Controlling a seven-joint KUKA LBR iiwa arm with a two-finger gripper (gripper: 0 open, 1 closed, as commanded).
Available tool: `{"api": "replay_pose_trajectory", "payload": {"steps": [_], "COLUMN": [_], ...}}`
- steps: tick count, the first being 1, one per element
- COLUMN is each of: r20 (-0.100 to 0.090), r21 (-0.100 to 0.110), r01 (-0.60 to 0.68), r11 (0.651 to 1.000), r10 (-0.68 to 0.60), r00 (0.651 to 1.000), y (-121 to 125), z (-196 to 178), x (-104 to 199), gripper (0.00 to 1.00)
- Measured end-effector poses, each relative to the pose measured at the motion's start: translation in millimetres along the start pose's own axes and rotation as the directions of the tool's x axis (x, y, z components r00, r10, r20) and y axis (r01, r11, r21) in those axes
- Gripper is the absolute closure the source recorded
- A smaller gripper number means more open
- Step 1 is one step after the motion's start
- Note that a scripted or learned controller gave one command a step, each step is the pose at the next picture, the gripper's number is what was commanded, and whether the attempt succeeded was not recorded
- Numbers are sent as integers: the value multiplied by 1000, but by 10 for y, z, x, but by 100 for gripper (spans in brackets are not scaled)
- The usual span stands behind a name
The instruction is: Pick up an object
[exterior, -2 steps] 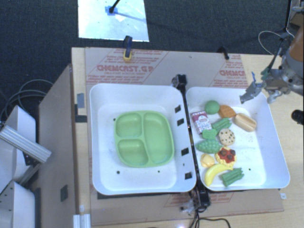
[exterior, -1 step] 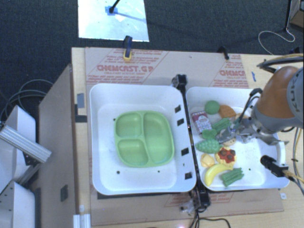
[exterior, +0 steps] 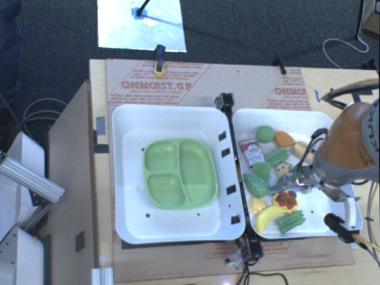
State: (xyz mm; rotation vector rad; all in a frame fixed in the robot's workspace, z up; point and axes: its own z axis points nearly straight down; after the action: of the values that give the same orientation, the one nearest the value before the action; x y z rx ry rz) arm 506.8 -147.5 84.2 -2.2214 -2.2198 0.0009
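A grey KUKA arm with an orange band above its wrist (exterior: 350, 141) is reaching in from the right over the right-hand shallow white bin (exterior: 350, 209), its gripper (exterior: 291, 183) hovering low among a cluster of small plastic toy foods. Whether the fingers are released or clenched cannot be told from this angle, and nothing is visibly lying between them.

Candidates for picking are crowding the bin's left half: a round green toy vegetable (exterior: 265, 133) and an orange bread-like piece (exterior: 284, 139) near the far wall, a red-and-white printed packet (exterior: 252, 152) beside the divider, a leafy green piece (exterior: 257, 184) further forward, a red strawberry-like toy (exterior: 287, 199) just below the gripper, and a yellow plastic banana (exterior: 267, 216) touching a ridged green pod (exterior: 290, 221) by the near wall. The left-hand white bin (exterior: 127, 177) is holding a pale green sectioned plate (exterior: 180, 174). Both bins are sitting on a cardboard-covered surface (exterior: 196, 82).

The step in hand appears to be the descent onto a target. Doing it well likely means singling out one item with free space on both sides, such as the strawberry-like toy, centring over it and lowering squarely so neighbouring pieces are not being nudged or wedged in alongside.
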Motion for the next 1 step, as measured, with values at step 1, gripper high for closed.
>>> {"api": "replay_pose_trajectory", "payload": {"steps": [1], "r20": [-2], "r21": [-20], "r01": [16], "r11": [1000], "r10": [-16], "r00": [1000], "y": [808], "z": [-1076], "x": [930], "gripper": [0]}}
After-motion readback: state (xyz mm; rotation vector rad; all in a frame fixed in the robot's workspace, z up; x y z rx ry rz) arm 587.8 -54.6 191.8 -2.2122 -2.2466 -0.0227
